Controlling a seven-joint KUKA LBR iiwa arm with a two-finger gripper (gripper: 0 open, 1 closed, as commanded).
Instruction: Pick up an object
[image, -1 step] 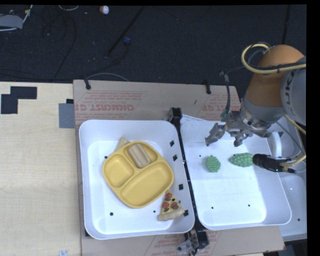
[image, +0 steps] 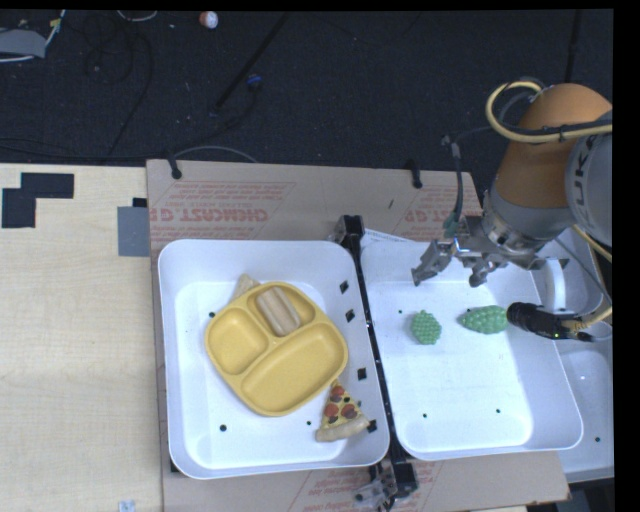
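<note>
The green toy (image: 426, 327) lies loose in the right bin (image: 470, 420), just below the gripper (image: 459, 268), which hangs open and empty above it. A second green piece (image: 485, 320) sits nearby; the left bin (image: 190, 420) holds a yellow plate (image: 275, 350) and a pizza slice (image: 342, 413).

Two bins sit side by side, touching along a middle divider. In the left bin (image: 185, 290) a divided plate (image: 275, 350) lies centrally, a hot dog (image: 278, 310) in its 12 o'clock compartment, a pizza slice (image: 342, 415) just beside its 5 o'clock edge. In the right bin (image: 470, 420), two bumpy fruits lie near each other: one (image: 426, 327) at 9 o'clock of the other (image: 484, 320). The gripper (image: 455, 265) hangs above them, at 12 o'clock
</note>
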